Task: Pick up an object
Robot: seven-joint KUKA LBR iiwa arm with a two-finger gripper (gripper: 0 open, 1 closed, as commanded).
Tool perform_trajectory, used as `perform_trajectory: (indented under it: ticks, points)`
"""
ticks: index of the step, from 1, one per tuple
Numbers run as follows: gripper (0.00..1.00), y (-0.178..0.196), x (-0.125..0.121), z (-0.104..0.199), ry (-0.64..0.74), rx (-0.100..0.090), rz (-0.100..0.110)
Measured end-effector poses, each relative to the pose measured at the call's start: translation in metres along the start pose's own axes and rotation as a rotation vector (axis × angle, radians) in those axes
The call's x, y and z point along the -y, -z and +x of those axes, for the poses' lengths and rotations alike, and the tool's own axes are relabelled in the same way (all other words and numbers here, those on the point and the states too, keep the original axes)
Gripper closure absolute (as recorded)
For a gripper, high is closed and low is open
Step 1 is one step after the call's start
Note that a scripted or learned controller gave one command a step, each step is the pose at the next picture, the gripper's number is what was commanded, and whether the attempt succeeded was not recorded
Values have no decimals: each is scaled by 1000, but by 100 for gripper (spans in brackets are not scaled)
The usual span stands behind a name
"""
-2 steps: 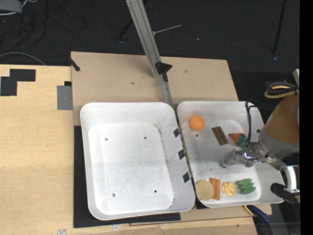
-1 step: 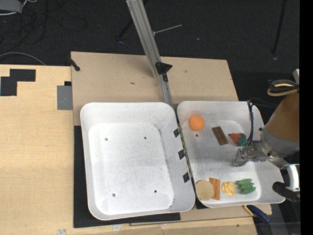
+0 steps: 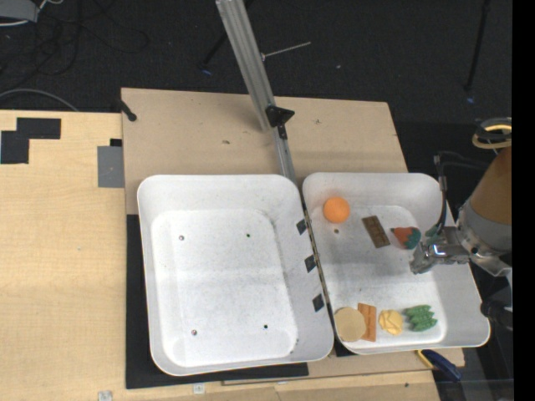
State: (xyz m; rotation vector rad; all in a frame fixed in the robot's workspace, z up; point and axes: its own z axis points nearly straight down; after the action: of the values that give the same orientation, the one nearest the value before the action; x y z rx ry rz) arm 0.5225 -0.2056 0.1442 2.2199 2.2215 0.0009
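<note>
A small red and teal object (image 3: 407,237) is lying near the right wall of the right bin (image 3: 380,181), too small and too covered to tell which way it is pointing. The gripper (image 3: 420,260) is hanging just beside it, toward the near side, and whether its pincer is spread or pressed together cannot be told from this angle; nothing is showing between it. The arm (image 3: 489,215) is reaching in from the right over the bin's right rim, its grey wrist lying low and roughly level, with the orange band sitting higher up at the edge. Just left of the red and teal object, a brown bar (image 3: 376,230) is lying flat, its long axis running diagonally from upper left to lower right. An orange ball (image 3: 336,210) is resting farther left, near the wall between the bins. Along the near wall a row is lying: a tan round piece (image 3: 350,323), an orange slab (image 3: 367,320) touching it, a yellow lump (image 3: 390,321) and a green piece (image 3: 420,317). The left bin (image 3: 220,272) is sitting alongside, touching the right one.
</note>
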Motion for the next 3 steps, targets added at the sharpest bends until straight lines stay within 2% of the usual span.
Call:
perform_trajectory:
  ticks: [1, 2, 3]
  points:
    - [100, 62, 4, 0, 0, 1, -2]
    - [100, 107, -1, -7, 0, 1, -2]
    - [100, 128, -1, -8, 1, 0, 0]
